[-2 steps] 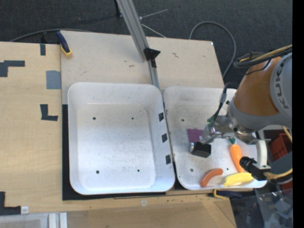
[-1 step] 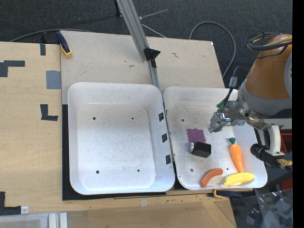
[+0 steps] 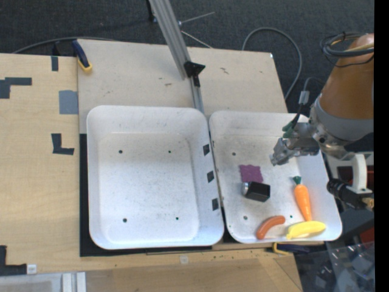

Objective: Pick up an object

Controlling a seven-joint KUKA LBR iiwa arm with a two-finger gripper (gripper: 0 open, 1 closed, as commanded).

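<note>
The right bin (image 3: 237,126) holds a purple block (image 3: 250,173), a black block (image 3: 258,191) just below it, a toy carrot (image 3: 302,201), an orange sausage-shaped toy (image 3: 270,225) and a yellow banana toy (image 3: 306,229). My gripper (image 3: 282,152) hangs over the right part of that bin, up and to the right of the purple block. Nothing shows between its fingers, and it stands apart from every object.
The left bin (image 3: 97,163) lies beside the right one, with a dark divider strip (image 3: 210,175) between them. A slanted metal post (image 3: 173,32) rises behind the bins. Cables (image 3: 273,38) loop at the back right.
</note>
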